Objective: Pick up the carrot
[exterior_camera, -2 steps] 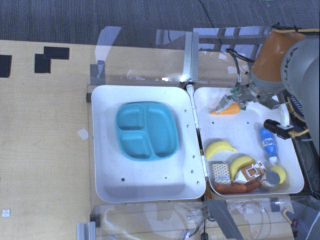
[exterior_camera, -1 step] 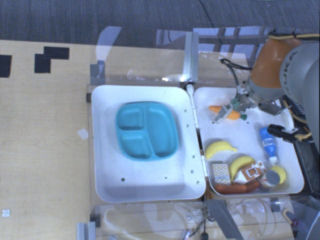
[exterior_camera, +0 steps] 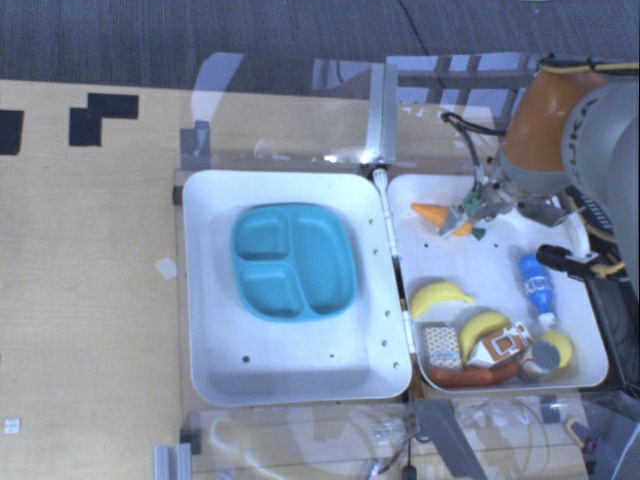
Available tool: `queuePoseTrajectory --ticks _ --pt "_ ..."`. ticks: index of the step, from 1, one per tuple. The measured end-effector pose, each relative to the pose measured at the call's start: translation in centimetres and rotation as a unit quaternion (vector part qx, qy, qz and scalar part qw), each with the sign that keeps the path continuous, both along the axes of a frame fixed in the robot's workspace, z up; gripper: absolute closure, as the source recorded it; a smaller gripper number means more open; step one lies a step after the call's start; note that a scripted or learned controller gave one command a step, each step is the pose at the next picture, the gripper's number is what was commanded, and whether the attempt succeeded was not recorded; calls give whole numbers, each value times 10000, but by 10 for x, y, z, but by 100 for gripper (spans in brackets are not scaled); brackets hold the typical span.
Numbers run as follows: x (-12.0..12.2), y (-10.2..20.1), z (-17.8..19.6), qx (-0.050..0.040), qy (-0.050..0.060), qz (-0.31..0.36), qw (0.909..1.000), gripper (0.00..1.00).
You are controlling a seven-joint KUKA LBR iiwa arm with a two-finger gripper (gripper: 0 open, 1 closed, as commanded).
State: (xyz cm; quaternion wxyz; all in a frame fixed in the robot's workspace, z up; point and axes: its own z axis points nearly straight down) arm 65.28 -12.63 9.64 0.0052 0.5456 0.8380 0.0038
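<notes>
Carrot [exterior_camera: 434, 213] lies in right bin [exterior_camera: 590, 368], upper left area, long axis roughly left-right, tip pointing left. Gripper [exterior_camera: 474, 211] sits at its right end; fingers' state cannot be told.

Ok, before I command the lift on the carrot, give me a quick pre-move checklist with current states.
1. Gripper is at the carrot, at its right end in the right bin: ok.
2. Carrot is seated between the jaws: cannot tell, the wrist hides the contact.
3. Carrot is free of neighbours: ok, the loose banana lies well below it, apart.
4. Blue bottle is outside the lift path: ok, it lies lower right, apart from the gripper.
5. Black cable near the wrist is slack, not snagged: cannot tell.
6. Blue divided plate in the left bin is undisturbed: ok.
</notes>
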Motion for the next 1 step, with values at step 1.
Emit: queuePoseTrajectory --ticks 1 --pt "2 60 88 -2 32 -208 9998 100"
